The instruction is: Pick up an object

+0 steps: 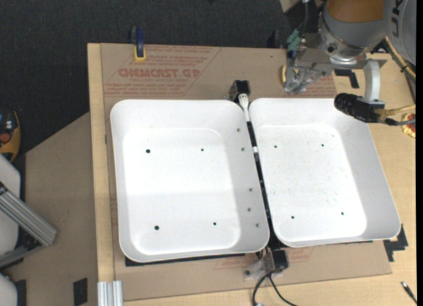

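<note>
Hovering past the far edge of the right bin [324, 166], claw [299, 81] state indeterminate; no object visible in either bin, so handling and grip point unjudgeable.

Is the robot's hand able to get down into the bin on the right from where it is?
Probably yes. The hand hangs just past the far rim of the right bin, and nothing stands between them. The bin's top is open, so the way down looks free.
</note>
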Robot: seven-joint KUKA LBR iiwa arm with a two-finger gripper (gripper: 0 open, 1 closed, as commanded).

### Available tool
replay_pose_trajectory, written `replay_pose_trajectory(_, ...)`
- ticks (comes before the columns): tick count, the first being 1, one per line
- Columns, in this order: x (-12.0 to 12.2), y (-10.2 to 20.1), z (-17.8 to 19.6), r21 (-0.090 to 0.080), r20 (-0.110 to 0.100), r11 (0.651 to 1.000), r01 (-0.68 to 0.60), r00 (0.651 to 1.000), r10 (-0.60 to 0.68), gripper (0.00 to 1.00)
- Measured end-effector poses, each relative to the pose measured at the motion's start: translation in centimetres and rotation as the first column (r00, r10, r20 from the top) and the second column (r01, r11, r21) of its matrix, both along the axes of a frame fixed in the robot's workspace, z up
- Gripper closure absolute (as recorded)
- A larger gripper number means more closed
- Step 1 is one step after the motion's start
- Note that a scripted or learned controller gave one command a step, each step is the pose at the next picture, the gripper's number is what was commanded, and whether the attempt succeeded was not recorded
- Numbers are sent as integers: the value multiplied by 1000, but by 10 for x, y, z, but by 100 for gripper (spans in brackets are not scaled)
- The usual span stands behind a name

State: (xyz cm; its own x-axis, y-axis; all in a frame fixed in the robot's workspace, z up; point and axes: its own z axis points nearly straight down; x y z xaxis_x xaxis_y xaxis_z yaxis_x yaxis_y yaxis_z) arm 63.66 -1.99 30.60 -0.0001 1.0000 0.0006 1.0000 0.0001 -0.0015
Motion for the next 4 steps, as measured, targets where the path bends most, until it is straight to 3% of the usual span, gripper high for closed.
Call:
replay_pose_trajectory(1,-29,0,27,0,1,1000,1,1000,-1,100)
replay_pose_trajectory(2,15,32,-16,-1,4,1000,-2,1000,2,100)
replay_pose_trajectory(3,29,125,-55,3,0,1000,-8,1000,8,100)
replay_pose_trajectory(4,8,124,-11,1,7,1000,-1,1000,1,100)
